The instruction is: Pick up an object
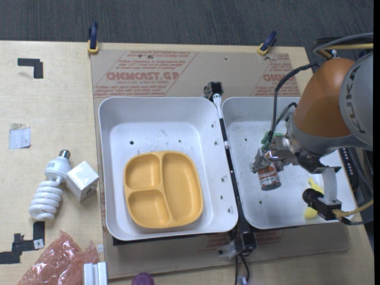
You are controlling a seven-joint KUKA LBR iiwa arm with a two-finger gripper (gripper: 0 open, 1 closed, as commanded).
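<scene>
A yellow three-compartment plastic tray [163, 189] lies in the left white bin [113, 159]. Over the right white bin [249, 209], the hand [267, 162] sits just above a small red-labelled bottle [270, 178].

A pale wooden bench [47, 111] fills the lower frame, with a brown printed board [154, 70] clipped on top by 2 blue clamps [92, 38]. Dark grey carpet [178, 8] lies beyond it, evenly lit.
</scene>
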